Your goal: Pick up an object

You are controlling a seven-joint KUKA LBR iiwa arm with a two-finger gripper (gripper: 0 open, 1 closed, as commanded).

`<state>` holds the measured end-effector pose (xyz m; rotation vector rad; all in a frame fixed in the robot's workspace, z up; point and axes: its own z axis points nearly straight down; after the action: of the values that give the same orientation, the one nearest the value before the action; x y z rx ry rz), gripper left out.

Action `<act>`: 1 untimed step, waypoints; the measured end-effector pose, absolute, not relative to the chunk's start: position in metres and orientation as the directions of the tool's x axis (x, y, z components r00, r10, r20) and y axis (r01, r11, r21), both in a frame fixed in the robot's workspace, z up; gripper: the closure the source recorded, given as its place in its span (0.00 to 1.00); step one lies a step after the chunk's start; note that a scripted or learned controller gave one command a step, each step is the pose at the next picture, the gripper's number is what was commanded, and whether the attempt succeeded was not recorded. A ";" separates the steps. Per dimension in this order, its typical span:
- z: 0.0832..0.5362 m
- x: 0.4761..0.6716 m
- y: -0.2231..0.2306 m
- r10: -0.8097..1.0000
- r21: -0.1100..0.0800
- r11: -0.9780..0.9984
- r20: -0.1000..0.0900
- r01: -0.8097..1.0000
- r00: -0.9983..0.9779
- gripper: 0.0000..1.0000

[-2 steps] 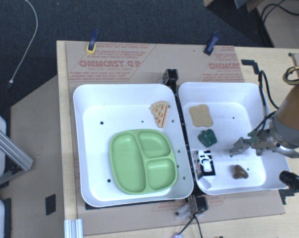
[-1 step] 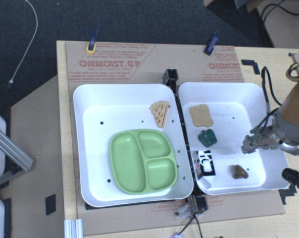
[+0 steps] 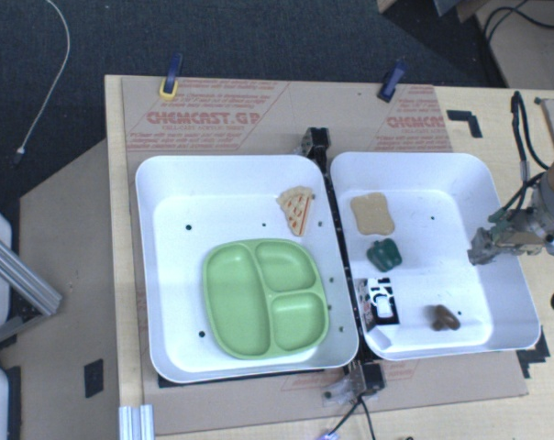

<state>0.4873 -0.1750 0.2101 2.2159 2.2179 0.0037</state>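
Green divided plate (image 3: 264,298) is sitting in the left bin (image 3: 167,246), toward its front edge, w/ three compartments showing. Behind it, near that bin's back right corner, a waffle-patterned wedge (image 3: 296,209) is lying flat, just beside the wall shared w/ the right bin (image 3: 460,181). Both bins are resting side by side on the worktop (image 3: 130,117), which is carrying a sheet w/ red lettering; a yellow-and-blue clamp (image 3: 171,78) and a blue clamp (image 3: 392,80) are gripping its back edge. Moving right: a tan bread-like slice (image 3: 371,214) is lying at the right bin's back left, a small green item (image 3: 383,254) is sitting just in front of it, a black-and-white card-like piece (image 3: 382,302) is lying at the front left, and a small brown lump (image 3: 445,317) is resting near the front, well apart from the others. Hand (image 3: 486,246) is hovering at the right bin's right wall, arm reaching in from the right; can't tell whether it's spread or pressed together, and nothing is showing between its tips.
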 end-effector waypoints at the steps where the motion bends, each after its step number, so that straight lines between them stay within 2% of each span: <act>1: 0.216 0.488 -0.175 1.000 0.003 0.001 -0.002 1.000 -0.001 1.00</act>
<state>0.4881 -0.1752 0.2158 2.2180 2.2200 0.0015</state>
